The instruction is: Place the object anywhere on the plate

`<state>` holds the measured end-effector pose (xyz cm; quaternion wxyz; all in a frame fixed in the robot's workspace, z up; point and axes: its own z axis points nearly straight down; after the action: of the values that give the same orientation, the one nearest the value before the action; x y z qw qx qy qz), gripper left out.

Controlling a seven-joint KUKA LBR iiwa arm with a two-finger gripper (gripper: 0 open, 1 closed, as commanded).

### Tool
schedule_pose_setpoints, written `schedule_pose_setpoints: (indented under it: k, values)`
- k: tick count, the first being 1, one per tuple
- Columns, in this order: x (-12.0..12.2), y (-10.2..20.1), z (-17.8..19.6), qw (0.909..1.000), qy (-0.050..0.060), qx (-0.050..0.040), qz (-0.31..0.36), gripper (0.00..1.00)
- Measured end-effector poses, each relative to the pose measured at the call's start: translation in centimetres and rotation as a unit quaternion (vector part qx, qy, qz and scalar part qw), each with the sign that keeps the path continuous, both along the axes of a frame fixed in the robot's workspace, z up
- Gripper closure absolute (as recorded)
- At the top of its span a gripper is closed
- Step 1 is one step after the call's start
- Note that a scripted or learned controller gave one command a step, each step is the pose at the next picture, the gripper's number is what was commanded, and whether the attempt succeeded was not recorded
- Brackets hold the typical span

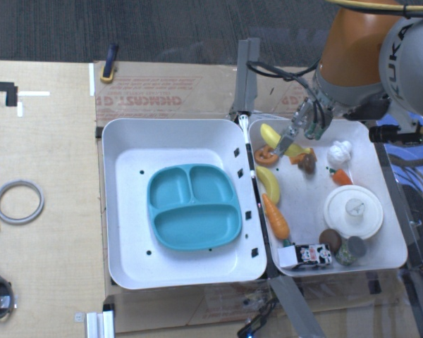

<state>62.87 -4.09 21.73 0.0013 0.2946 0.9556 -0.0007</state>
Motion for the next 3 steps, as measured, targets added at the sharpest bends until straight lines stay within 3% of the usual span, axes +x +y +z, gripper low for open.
schedule_pose_setpoints:
  k: [1, 2, 3]
  values:
    - [-4.7, 7.7, -2.6, 0.9989, 0.001, 0.0006, 0.048, 1.00]
    - [-8.0, 12.4, 3.0, 0.9832, 0.000, 0.0006, 0.183, 1.00]
    - [-11.0, 16.4, 5.0, 0.9470, 0.000, 0.0007, 0.321, 1.00]
